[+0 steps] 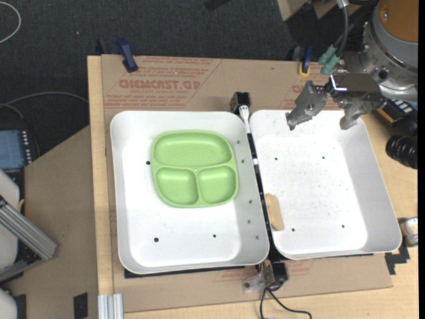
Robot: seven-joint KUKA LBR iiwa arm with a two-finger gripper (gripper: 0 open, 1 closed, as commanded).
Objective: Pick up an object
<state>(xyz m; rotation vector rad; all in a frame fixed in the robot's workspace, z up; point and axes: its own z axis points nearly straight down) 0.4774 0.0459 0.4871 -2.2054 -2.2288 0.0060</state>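
Your gripper (325, 111) hangs over the far edge of the right bin (372, 178), up near the top right of the view. Its two fingers (302, 108) are spread wide apart, and you can see nothing between them. One finger points down at the far left corner of that bin, and the other sits further right, over the bin's far rim. You can see the grey arm (392, 52) with its orange band (402, 8) coming in from the right.

Look at the left bin (133, 231). A green plate (194, 168) lies flat in it, toward the far side. The plate has three parts: one big part at the back and two small parts at the front. It is well apart from your gripper.

Now look at the right bin. A small tan piece (274, 212) lies by its left rim, close to where the two bins meet. You cannot tell what it is. Tiny dark specks are on the bin floor.

Both bins rest on a brown board (166, 78) with red letters on it.
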